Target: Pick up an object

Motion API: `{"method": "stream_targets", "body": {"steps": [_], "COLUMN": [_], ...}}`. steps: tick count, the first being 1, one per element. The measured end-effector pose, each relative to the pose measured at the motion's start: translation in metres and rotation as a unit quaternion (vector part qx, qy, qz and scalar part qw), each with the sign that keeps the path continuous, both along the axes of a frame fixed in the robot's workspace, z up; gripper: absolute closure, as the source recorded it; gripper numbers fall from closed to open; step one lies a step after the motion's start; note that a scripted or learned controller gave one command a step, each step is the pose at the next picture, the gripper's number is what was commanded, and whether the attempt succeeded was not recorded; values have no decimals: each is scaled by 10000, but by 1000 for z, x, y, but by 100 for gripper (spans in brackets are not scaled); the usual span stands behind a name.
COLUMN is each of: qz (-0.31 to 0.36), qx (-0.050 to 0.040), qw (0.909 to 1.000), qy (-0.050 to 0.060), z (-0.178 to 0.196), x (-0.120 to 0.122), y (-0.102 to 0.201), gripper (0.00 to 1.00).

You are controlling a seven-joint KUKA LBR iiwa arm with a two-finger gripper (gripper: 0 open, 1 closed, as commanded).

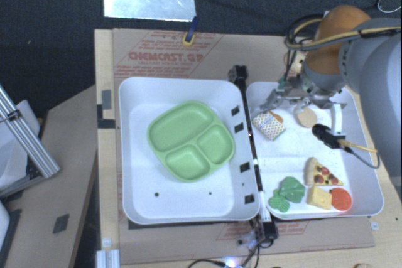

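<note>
Two white bins sat side by side. The left bin (135,135) held a green divided plate (190,140). In the right bin (364,154) the gripper (290,96) hung low above a dotted pastry (269,125), near a tan round piece (306,117). A pizza slice (321,173), cheese wedge (319,197), orange disc (341,199) and green leafy toy (287,192) lay along the near edge.

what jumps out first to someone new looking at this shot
The pale green three-compartment plastic plate lying alone in the left white bin draws the eye. Next, the grey arm's orange band hanging over the right white bin, whose near corner holds colourful toy foods.
</note>
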State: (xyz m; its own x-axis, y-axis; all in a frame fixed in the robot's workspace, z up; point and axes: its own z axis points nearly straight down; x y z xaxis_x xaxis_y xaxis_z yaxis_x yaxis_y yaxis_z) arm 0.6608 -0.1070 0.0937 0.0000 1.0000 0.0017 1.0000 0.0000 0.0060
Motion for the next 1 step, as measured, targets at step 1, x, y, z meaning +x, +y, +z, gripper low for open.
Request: {"method": "stream_targets", "body": {"steps": [1], "qz": [9], "qx": [0], "qw": [10000], "qy": [-55], "z": [16], "x": [3], "y": [1], "gripper": [100]}}
